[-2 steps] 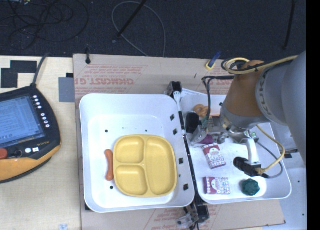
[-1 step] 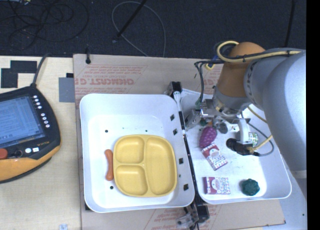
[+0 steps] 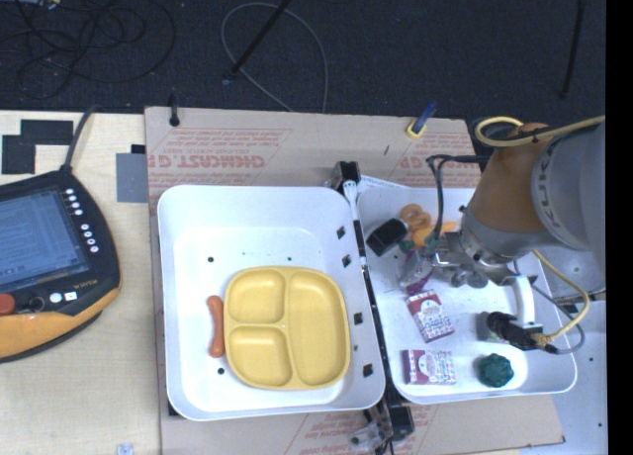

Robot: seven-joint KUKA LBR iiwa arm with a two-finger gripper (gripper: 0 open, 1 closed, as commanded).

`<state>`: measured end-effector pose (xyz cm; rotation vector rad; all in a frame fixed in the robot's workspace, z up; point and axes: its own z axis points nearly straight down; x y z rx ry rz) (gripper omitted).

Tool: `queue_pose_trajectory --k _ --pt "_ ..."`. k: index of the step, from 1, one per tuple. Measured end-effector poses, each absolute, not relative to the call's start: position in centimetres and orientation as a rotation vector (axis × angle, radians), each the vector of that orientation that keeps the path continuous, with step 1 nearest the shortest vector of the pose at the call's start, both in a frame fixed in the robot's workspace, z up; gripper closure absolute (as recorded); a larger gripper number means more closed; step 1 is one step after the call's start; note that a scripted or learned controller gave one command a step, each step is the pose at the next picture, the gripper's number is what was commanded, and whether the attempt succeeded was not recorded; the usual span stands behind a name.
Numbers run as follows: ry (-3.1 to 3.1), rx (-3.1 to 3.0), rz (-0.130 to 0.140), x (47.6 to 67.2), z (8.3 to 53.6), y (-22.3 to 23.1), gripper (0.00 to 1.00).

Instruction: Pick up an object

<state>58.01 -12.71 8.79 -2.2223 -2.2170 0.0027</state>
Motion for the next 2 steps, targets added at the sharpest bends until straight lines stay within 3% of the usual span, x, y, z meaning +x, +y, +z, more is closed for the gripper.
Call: queue_pose_trajectory --k 1,2 --pt "-2.216 -2.221 0.001 53.4 8.8 -10.0 0.00" --pt "-2.219 -2.221 0.001 59.0 8.7 -10.0 0.00"
